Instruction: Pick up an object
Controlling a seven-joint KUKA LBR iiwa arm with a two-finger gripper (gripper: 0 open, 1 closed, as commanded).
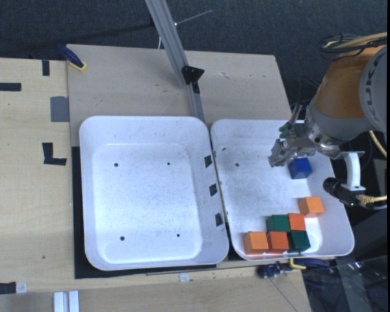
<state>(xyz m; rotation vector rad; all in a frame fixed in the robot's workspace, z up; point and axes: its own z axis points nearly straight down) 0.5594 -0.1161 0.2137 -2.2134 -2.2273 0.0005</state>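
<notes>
My gripper [281, 155] hangs over the upper middle of the right bin [247, 142], with the arm coming in from the right. A blue block [300, 168] lies just right of and slightly below the gripper, close to it. An orange block [311, 205] sits alone near the bin's right wall. Along the front wall is a cluster: an orange block [255, 241], a green block [278, 223], a red-orange block [296, 222], another orange block [279, 240] and a dark green block [299, 240].
The left bin [91, 135] stands beside the right one, their walls touching at the centre. A slanted metal pole [169, 31] crosses the back of the bench. The wooden bench top [26, 142] extends to the left.
</notes>
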